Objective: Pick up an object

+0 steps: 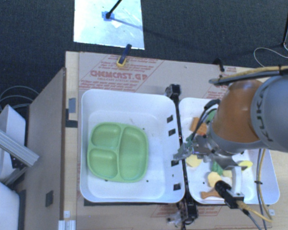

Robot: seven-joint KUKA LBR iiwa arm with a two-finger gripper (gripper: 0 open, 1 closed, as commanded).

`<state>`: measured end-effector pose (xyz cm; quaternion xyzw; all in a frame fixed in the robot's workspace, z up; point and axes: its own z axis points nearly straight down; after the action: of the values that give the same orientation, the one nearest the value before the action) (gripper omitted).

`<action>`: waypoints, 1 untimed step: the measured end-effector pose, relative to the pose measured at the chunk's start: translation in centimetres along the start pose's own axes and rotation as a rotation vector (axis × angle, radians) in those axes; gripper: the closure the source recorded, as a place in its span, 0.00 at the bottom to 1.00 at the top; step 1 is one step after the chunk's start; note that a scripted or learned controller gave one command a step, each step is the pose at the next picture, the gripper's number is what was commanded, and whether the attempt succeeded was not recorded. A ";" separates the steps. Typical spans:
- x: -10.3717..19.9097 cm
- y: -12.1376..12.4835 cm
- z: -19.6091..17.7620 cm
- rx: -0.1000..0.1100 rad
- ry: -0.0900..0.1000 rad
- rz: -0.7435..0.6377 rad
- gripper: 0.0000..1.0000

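Item one, at 9 o'clock of the bench: the left shallow white plastic bin (105,110), rectangular with rounded corners. Inside it, toward its 7 o'clock area, lies a pale green plastic divided tray (118,152) with three compartments, flat on the bin floor and apart from the walls.

Item two, at the centre: the black divider strip (179,138) where the two bins meet, with small black clips along the left bin's right wall.

Item three, at 3 o'clock: the right shallow white plastic bin (270,191), much of it covered by the arm. Visible contents:
- an orange block-like piece (195,124) at the bin's 10 o'clock, partly under the arm;
- a pale yellow rounded piece (194,161) at 8 o'clock, just beside the gripper;
- a second yellow rounded piece (214,178) at 6 o'clock;
- a small green piece (217,166) between those two, half hidden;
- a tan wooden-looking stick-shaped piece (210,194) at 6 o'clock, by the near wall;
- a small yellow piece (246,164) at 4 o'clock.

Item four: the grey arm with orange band (238,114), standing over the right bin. Its two-finger gripper (186,152) sits low at the bin's 9 o'clock edge, next to the divider. Whether it is released or clenched cannot be told, and nothing can be seen grasped in it.
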<state>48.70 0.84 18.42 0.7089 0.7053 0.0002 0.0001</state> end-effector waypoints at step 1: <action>6.5 0.0 -4.1 -0.005 0.003 -0.016 0.00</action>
<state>48.73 7.39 22.52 0.7033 0.7109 0.0030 0.0007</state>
